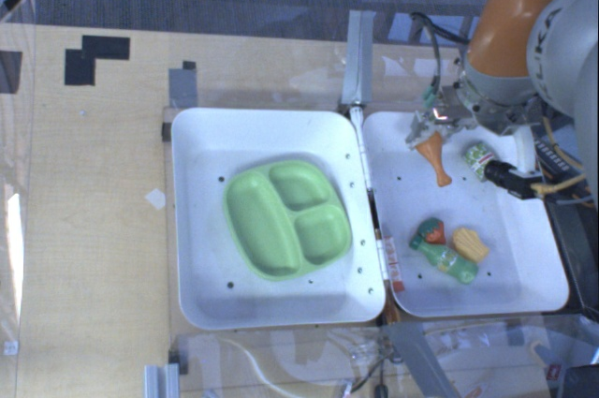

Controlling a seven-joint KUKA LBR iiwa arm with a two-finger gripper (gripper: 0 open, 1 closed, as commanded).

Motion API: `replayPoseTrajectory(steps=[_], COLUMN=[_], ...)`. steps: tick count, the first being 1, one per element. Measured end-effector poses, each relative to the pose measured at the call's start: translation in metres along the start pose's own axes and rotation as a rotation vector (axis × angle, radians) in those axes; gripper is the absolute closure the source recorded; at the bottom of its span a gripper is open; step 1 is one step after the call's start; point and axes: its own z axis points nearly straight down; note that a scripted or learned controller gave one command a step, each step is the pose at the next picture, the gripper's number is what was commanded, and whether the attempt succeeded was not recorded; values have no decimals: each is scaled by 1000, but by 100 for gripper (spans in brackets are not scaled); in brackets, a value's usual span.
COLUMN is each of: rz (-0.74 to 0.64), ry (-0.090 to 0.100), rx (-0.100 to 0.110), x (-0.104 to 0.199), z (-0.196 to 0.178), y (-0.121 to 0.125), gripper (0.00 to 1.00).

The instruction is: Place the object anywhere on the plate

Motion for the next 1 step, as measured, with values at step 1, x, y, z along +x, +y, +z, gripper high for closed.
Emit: replayPoseTrajectory(steps=[1], rz=[-218], ry=[1], rx=[2], x=[58], z=[1], y=[-21], gripper=[100])
